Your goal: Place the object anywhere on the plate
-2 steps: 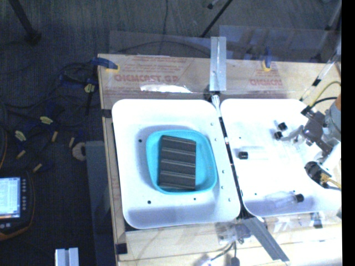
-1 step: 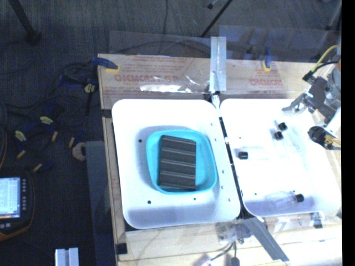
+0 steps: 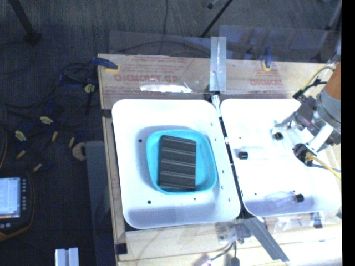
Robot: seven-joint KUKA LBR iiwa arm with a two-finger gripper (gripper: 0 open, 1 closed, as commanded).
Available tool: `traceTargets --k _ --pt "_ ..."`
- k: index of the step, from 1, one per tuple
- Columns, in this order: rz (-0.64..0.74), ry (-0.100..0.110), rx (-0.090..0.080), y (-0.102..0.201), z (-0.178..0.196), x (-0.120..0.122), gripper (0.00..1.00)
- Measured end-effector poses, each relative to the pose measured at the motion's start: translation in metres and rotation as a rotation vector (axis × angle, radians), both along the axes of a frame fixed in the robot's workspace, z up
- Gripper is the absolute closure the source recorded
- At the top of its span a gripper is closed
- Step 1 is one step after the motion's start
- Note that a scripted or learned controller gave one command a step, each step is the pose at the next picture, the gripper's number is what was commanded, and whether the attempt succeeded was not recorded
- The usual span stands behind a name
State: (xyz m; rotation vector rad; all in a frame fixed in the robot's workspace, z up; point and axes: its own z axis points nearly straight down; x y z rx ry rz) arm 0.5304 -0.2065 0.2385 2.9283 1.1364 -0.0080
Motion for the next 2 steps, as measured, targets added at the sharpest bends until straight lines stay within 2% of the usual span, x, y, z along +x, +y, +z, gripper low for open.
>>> traceTargets --k 1,2 --pt "-0.088 0.000 0.000 -0.007 -0.010 -0.048 0.00" --pt "-0.133 -0.001 0.002 -0.016 0.015 -0.047 0.00"
